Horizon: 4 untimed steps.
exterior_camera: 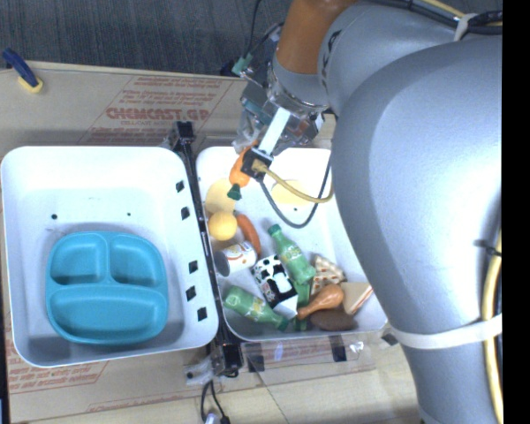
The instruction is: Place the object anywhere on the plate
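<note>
We see gripper (239, 171) above right bin (322, 162), fingers clamped on small carrot (238, 170), lifted clear of toy pile. Plate (108, 287) in left bin (35, 170), well left of carrot.
</note>
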Motion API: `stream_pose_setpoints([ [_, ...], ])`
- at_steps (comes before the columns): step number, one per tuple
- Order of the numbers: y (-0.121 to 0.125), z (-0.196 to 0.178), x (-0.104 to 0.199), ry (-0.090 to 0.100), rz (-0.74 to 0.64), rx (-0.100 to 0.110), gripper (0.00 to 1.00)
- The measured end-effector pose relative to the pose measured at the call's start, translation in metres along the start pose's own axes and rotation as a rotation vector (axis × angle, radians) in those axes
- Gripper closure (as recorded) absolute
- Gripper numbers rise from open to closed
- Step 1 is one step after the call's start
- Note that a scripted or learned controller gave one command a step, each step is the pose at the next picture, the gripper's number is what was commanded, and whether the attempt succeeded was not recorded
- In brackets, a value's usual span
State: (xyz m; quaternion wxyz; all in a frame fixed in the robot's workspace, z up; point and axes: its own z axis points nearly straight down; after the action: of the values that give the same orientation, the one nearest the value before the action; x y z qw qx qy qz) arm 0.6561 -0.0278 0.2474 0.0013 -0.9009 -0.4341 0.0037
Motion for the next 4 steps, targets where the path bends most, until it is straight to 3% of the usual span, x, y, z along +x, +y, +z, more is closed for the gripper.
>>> stream_pose_setpoints([
  [2,-0.003,-0.018,0.003,-0.01,-0.032,0.011,1.0],
  [3,-0.004,0.034,0.003,-0.004,0.392,0.009,1.0],
  [4,-0.069,0.03,0.039,0.0,0.368,0.008,1.0],
])
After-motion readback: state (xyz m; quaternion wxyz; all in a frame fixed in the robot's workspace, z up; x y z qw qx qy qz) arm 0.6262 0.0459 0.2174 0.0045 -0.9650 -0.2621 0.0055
